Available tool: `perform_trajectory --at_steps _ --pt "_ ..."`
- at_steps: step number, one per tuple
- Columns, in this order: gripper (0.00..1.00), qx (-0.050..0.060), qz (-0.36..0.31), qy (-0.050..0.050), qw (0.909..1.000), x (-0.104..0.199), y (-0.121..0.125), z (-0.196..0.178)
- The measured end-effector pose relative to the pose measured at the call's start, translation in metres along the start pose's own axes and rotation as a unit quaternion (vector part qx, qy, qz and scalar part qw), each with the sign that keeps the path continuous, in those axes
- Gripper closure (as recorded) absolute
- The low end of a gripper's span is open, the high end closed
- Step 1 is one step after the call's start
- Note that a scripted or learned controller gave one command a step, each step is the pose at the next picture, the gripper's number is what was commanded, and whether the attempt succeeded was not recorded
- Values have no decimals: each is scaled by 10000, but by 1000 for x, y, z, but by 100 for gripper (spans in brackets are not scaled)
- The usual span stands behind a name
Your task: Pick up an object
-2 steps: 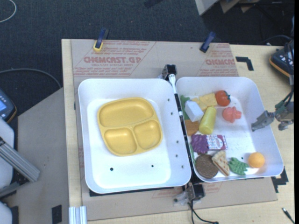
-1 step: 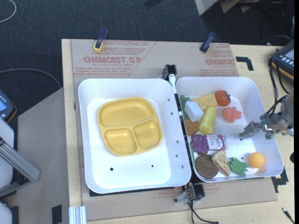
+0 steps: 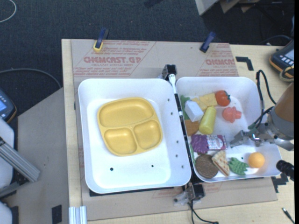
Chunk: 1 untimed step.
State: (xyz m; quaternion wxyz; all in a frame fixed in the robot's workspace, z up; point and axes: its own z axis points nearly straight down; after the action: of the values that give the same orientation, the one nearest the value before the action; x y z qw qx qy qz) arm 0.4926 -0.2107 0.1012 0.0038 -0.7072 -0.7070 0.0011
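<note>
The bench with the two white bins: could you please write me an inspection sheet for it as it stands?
Surface: cardboard-covered bench, two shallow white bins side by side.
Job's things: right bin holds toy foods, including yellow bottle, red tomato, orange ball, brown cookie.
Clutter: left bin holds yellow divided tray.
Grippers: gripper over right bin.
Cables: black cable at right bin.
Surroundings: dark carpet.

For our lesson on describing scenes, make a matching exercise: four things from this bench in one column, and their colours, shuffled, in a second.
Things:
1. divided tray
2. ball
3. bottle
4. round cookie

Colours:
A. brown
B. orange
C. mustard yellow
D. yellow-green

Pairs: 1-C, 2-B, 3-D, 4-A
</note>
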Motion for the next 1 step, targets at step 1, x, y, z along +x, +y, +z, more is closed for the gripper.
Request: perform_trajectory --at_steps 1 --pt "0 -14 -1 -6 10000 1 0 18"
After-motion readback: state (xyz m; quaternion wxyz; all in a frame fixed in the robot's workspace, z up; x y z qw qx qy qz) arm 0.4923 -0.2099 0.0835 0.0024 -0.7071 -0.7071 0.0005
